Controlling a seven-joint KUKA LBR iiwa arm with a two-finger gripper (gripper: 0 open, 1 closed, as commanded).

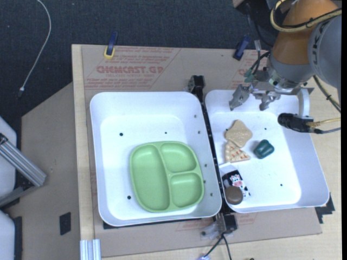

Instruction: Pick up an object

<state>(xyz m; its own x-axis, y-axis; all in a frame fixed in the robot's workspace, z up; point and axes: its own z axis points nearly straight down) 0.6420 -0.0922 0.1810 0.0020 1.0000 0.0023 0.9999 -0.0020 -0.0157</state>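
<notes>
Small black-and-white toy (235,181) is lying at the right bin's (303,194) near edge, while the two-finger gripper (251,99) is hovering released at the far edge, apparently readying a pick.

Robotics lab: clamped cardboard (135,69) bench; white bins (103,123); cabling.

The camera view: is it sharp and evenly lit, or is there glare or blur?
Camera view: soft, even light; the two shallow white bins look bright without harsh glare; the green divided plastic plate casts a faint shadow; the small objects near the grey two-finger gripper are slightly soft.
</notes>
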